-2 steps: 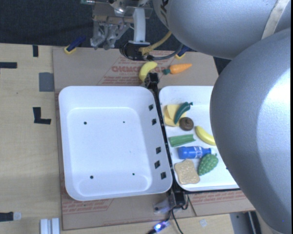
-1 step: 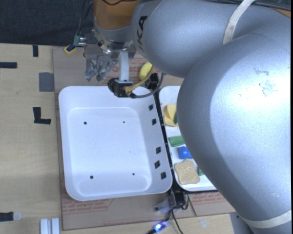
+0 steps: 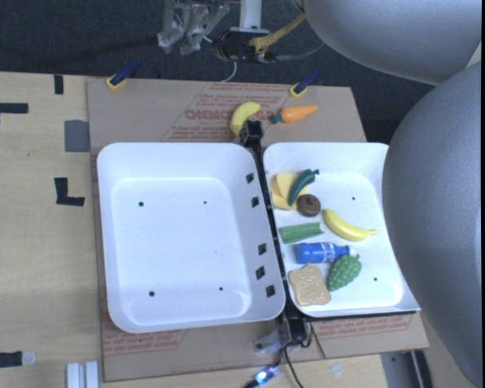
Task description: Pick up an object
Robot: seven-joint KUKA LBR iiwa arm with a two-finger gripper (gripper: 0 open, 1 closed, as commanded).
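The right white bin holds several toy foods: a yellow cheese wedge, a dark green vegetable, a brown round piece, a banana, a green pickle, a blue bottle, a green bumpy fruit and a slice of toast. My gripper hangs at the top of the view, beyond the far edge of the bench and well away from both bins. Nothing shows in it.
The left white bin sits beside the right one. A second banana and a carrot lie on the cardboard behind the bins. Clamps hold the cardboard's far corners. My grey arm covers the right side.
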